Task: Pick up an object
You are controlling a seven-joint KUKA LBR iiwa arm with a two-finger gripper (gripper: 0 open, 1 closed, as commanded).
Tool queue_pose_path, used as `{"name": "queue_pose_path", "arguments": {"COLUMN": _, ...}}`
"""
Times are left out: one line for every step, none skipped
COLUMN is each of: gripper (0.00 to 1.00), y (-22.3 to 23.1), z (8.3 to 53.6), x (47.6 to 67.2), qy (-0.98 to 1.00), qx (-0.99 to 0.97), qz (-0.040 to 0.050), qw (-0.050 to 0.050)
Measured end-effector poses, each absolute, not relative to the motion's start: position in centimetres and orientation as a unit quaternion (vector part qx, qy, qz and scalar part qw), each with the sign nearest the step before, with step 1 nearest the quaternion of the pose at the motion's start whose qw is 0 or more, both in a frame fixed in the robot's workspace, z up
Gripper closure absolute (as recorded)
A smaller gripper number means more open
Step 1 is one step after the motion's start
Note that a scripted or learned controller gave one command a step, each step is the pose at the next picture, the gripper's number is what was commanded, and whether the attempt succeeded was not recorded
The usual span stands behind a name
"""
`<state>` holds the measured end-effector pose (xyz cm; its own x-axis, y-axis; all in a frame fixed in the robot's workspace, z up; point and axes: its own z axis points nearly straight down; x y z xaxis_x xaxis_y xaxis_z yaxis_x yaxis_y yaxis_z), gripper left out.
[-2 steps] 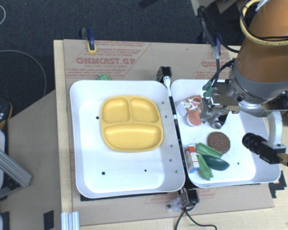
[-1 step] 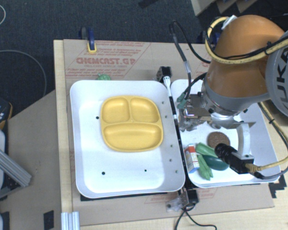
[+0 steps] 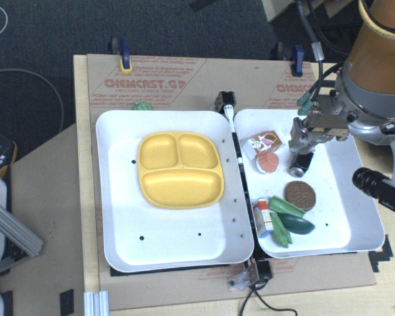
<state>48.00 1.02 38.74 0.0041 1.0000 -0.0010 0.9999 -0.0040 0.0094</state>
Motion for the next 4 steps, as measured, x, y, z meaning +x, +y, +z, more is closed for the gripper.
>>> {"name": "queue_pose_path", "arguments": {"gripper": 1.0, "y": 7.8, "z": 23.0, "x": 47.7, "qy": 0.709, "qx": 0.705, "qz": -0.0042, "qw": -0.005}}
{"name": "queue_pose_path", "arguments": {"gripper": 1.0, "y": 7.6, "z": 37.0, "x": 48.1, "qy": 0.708, "qx": 0.706, "qz": 0.0071, "qw": 0.005}}
{"name": "queue_pose_path", "arguments": {"gripper": 1.0, "y": 11.0, "z": 33.8, "x": 47.9, "qy": 0.708, "qx": 0.706, "qz": -0.002, "qw": -0.002}}
{"name": "queue_pose_path", "arguments": {"gripper": 1.0, "y": 5.8, "z": 41.1, "x": 48.0, "qy": 0.706, "qx": 0.709, "qz": 0.003, "qw": 0.003}}
